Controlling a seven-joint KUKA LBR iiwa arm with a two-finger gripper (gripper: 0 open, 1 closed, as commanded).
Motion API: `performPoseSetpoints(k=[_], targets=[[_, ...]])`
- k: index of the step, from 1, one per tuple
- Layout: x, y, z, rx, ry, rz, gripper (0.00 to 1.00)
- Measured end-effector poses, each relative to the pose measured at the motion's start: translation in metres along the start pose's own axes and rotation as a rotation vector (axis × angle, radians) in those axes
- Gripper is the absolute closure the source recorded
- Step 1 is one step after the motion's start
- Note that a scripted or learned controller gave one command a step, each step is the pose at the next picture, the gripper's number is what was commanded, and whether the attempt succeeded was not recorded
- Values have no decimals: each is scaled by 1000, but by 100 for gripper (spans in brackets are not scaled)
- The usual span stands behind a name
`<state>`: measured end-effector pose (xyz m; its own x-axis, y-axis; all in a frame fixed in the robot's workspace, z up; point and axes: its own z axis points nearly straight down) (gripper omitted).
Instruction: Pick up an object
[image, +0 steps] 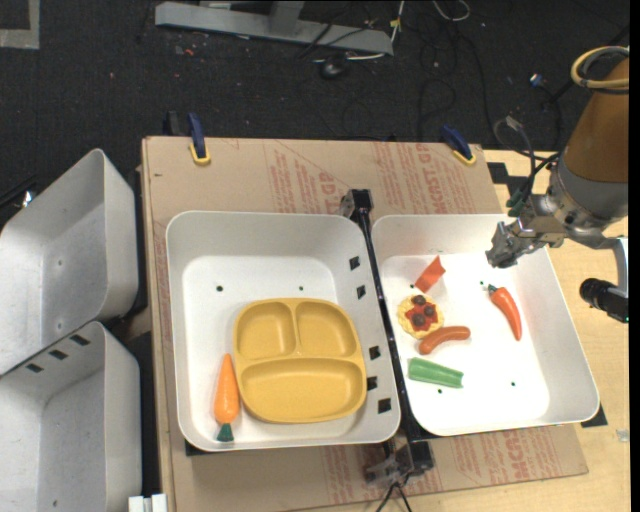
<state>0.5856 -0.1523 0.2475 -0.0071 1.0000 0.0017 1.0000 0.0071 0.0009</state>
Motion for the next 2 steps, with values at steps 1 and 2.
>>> performPoseSetpoints(k=[1,2], targets=[[60,-19,-1,2,1,-1,100],[110,-31,-7,1,0,0,100]])
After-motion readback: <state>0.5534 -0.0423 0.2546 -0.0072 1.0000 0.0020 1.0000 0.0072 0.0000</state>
